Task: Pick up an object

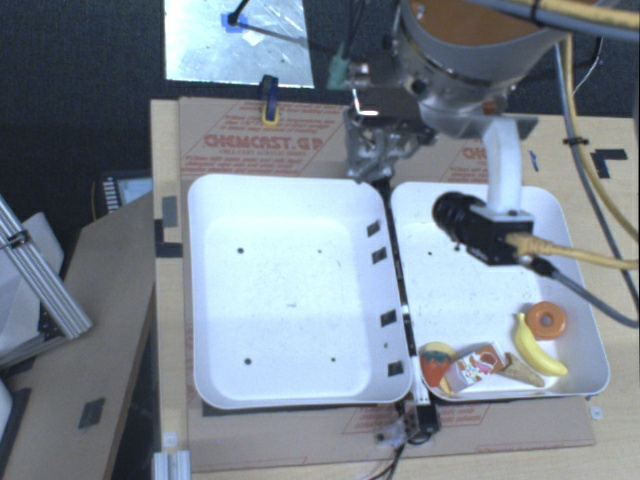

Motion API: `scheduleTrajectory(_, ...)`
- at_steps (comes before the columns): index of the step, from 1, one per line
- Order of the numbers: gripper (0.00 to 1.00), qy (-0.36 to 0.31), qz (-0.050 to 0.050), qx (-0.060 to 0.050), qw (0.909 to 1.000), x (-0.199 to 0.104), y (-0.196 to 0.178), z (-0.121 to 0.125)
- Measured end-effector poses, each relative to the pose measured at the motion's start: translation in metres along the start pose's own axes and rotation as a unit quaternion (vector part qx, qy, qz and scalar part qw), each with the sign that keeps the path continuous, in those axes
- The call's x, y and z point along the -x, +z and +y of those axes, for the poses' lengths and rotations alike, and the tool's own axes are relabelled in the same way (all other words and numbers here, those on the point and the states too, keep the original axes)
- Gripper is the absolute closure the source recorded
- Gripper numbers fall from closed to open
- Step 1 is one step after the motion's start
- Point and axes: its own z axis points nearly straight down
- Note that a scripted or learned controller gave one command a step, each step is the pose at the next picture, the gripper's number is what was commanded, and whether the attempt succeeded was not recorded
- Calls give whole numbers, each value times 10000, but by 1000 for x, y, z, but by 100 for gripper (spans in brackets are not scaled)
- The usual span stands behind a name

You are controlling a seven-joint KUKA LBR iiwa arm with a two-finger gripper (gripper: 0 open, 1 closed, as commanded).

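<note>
Several small objects lie in the front right corner of the right bin (pixel 560 213): a yellow banana (pixel 536 347), an orange ring (pixel 546 319), a round orange-red fruit (pixel 436 364), a red and white packet (pixel 476 365) and a small tan wedge (pixel 523 372). My gripper (pixel 374 164) hangs from the grey wrist at the back of the bench, over the divider between the two bins. It is far from the objects and I see nothing held in it.
The left bin (pixel 215 208) sits beside the right one on a cardboard sheet. A black cylinder on a white bracket (pixel 470 224), with a yellow cable, juts from the arm over the right bin. A yellow clip (pixel 270 111) stands behind the left bin.
</note>
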Motion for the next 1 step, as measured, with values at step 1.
scheduleTrajectory(1, 100, 56, -13, 4, 10000, 54, -1, 0)
